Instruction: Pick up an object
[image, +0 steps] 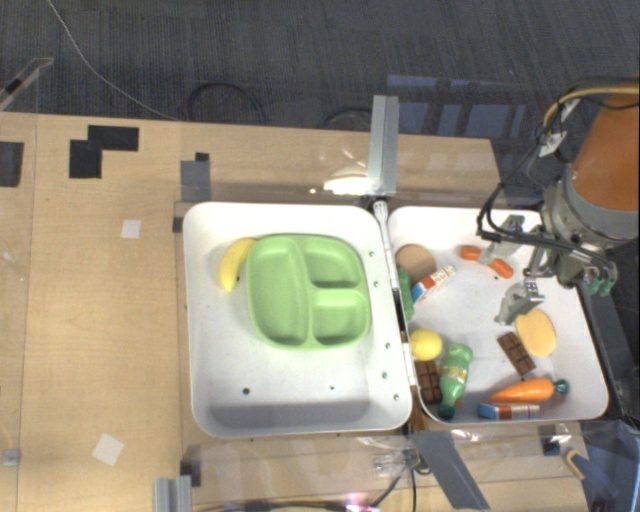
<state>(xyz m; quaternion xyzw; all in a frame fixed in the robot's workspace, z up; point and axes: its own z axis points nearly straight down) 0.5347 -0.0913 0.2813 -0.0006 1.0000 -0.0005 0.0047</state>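
The tool (520, 302) hangs in the right bin (596, 400), fingers parted and released, touching nothing. Just right of it lies a pale yellow oval (539, 332), smooth and flat, beside a brown chocolate bar (514, 352).

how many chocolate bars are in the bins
2. One chocolate bar lies in the right bin, just left of the pale yellow piece. The other sits at that bin's left edge, below the lemon. More could be hidden under the arm.

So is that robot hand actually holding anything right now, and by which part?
Nothing shows between its fingers. The gripper hangs above the right bin, beside a pale yellow piece.
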